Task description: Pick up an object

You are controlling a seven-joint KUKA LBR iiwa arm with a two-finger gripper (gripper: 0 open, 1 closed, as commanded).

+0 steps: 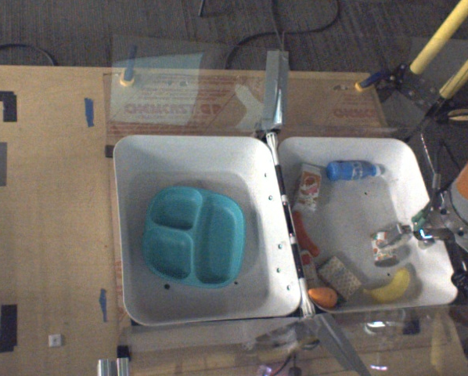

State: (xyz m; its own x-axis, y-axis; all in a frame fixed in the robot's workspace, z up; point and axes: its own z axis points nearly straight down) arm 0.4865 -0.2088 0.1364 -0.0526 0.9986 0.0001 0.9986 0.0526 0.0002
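The right bin (359, 147) holds a blue bottle (351, 170) lying at its far side, a red and white packet (310, 188), a red strip (304, 237) along the left wall, an orange piece (322, 296), a brown speckled block (340, 275), a yellow banana (392, 287) and a crumpled shiny wrapper (387, 245). My gripper (420, 229) reaches in over the bin's right wall. It sits low, just right of the shiny wrapper and touching or nearly touching it. Nothing is visibly lifted.
The left bin (132, 163) holds a teal divided plate (195, 236). A metal divider (275, 92) runs between the bins. Yellow-handled clamps (445, 30) stand at the back right. Cables (297, 6) lie on the floor beyond the bench.
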